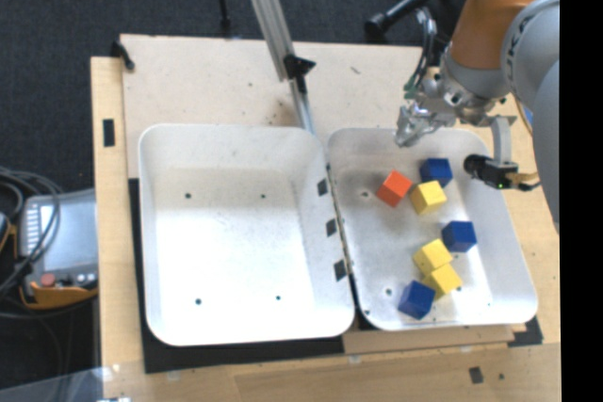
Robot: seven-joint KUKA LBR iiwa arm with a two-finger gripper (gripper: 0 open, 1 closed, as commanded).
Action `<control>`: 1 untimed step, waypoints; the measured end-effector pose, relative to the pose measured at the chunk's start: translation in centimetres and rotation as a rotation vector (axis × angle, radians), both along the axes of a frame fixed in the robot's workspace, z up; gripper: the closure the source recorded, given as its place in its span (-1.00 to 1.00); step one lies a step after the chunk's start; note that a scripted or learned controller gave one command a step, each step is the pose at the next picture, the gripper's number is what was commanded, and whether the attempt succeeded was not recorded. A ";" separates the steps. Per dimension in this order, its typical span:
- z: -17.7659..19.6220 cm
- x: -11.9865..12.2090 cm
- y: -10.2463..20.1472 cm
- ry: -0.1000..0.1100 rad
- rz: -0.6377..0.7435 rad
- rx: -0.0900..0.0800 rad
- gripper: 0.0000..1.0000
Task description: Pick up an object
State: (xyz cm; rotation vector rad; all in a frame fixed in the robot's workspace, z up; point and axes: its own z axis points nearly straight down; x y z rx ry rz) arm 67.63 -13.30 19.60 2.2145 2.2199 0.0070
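Beside orange cube [395,187], yellow cube [429,197]

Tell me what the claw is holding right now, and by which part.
Nothing that I can see. The claw hangs over the far edge of the right white plastic bin, apart from the orange cube and the other blocks, which all lie on the bin floor.

The arm [509,24] is cut off by the picture's right edge. The claw [412,129] is small and blurred, so how its tips stand cannot be told. The pole [268,9] runs out past the top edge. The tabletop [283,372] is cut off at the bottom edge.
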 end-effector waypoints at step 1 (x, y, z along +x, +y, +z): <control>5.5 0.1 -0.2 -0.001 0.000 -0.001 1.00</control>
